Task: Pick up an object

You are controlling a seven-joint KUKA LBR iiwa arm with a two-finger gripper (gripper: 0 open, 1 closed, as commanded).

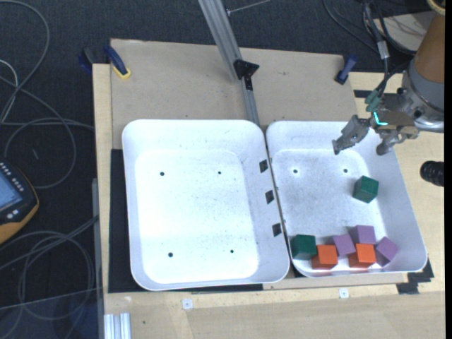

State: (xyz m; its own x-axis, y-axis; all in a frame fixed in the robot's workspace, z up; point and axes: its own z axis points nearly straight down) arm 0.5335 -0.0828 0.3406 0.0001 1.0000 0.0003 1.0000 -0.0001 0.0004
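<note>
**Green cube alone in the right bin, jaws wide and empty above it**

Green cube [366, 188] sits by itself on the floor of the right bin [314, 189], apart from the cluster along that bin's near edge. From my station it looks like the easiest pick, since nothing crowds its sides. The cluster packs a second green cube [304, 245], two orange cubes [325, 256] and three purple cubes [364, 234] close together, some touching, which I judge leaves little room for fingers.

The gripper [366, 138] hangs over the bin's far end, near the lone cube but not touching it. I see the jaws spread wide with nothing between them.

The left bin [194, 203] lies just beside on the tabletop [176, 76].
</note>
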